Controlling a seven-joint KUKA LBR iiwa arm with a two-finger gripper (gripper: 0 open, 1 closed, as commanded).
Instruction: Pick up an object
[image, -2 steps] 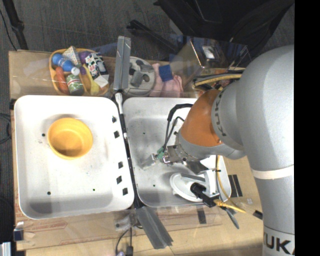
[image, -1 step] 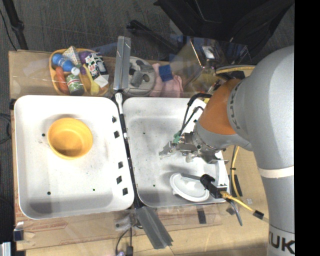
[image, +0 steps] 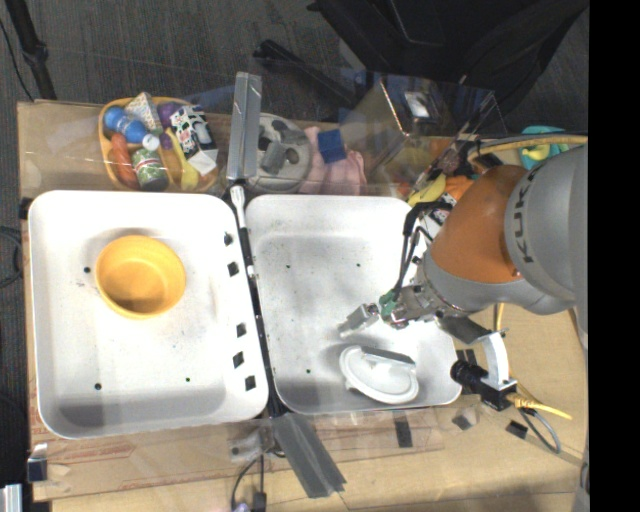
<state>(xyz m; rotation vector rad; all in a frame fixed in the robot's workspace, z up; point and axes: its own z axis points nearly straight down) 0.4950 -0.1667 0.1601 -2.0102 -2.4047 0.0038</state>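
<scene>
Fingers (image: 362, 318), whose spread I cannot tell, hover just above the white dish (image: 380, 373) in the approach step; next comes a short descent onto its rim.

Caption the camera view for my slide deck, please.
KUKA arm's gripper hovers above a white dish in the right bin; yellow bowl sits left.

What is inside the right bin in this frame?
The right bin holds a white bowl-like object near its front edge, with the gripper just above it. The arm covers the bin's right side, so anything there is hidden.
</scene>
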